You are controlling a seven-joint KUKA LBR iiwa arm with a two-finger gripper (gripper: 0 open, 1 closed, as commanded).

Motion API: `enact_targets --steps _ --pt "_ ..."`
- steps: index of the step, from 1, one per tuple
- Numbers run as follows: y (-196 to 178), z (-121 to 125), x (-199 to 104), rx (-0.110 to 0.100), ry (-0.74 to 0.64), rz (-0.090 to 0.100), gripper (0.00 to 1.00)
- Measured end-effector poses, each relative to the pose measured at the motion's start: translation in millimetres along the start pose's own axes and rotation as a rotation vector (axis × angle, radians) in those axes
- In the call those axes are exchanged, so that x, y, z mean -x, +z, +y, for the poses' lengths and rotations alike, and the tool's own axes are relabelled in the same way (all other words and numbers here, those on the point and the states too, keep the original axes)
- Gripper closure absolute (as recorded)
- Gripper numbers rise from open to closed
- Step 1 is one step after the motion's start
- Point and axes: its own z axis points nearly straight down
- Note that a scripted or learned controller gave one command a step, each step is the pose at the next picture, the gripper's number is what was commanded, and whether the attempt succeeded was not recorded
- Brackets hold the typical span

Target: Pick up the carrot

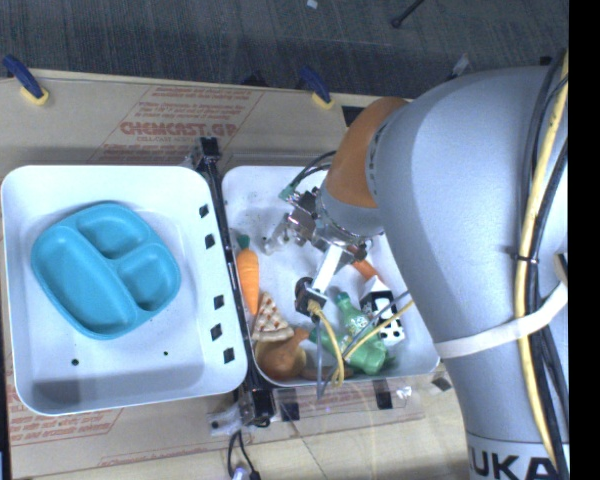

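Single camera fixed above bench (100, 118) — slanted downward look, both bins (130, 368) in frame.

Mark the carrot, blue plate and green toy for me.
carrot (248, 280), camera view, middle of orange body.
blue plate (75, 268), camera view, floor of the large compartment.
green toy (370, 356), camera view, lower green body.

Shows arm (470, 218) in smooth, rounded grey casing with orange band (352, 163) above wrist. Carries yellow cables (540, 168) along the outside, crossed by a white strap (500, 333). Bears black lettering "UKA" (515, 463) low on casing. Ends in gripper (283, 230) of bare silvery metal, thin green wire (302, 178) alongside.
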Motion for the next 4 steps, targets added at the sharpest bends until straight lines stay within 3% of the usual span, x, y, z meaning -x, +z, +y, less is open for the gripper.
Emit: enact_targets --steps 1,2,3,4 --pt "-10 -1 -1 -0.008 -0.009 0.001 1.0" --pt "-104 -8 -84 0.008 0.267 0.005 1.0" --pt "-102 -8 -82 0.005 0.27 0.003 0.0" --pt "-100 -54 -47 0.004 0.346 -0.003 0.0"
